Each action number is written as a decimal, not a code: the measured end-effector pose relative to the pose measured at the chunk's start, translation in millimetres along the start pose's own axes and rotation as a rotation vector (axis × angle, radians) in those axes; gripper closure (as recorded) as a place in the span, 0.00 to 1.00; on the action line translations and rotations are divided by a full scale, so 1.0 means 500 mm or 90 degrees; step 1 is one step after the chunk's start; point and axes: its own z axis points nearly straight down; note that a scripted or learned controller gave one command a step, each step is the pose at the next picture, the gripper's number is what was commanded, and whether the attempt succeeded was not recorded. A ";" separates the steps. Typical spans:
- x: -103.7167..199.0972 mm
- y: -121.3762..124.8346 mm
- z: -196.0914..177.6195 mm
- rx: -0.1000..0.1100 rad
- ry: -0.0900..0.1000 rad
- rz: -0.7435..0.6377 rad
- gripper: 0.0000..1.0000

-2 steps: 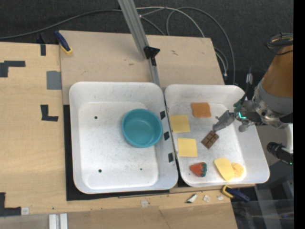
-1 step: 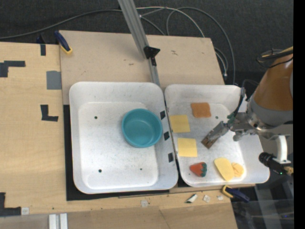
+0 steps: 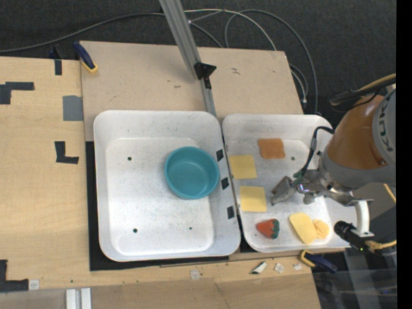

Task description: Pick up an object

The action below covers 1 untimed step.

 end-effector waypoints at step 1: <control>0.000 0.002 0.070 -0.006 -0.002 0.000 0.00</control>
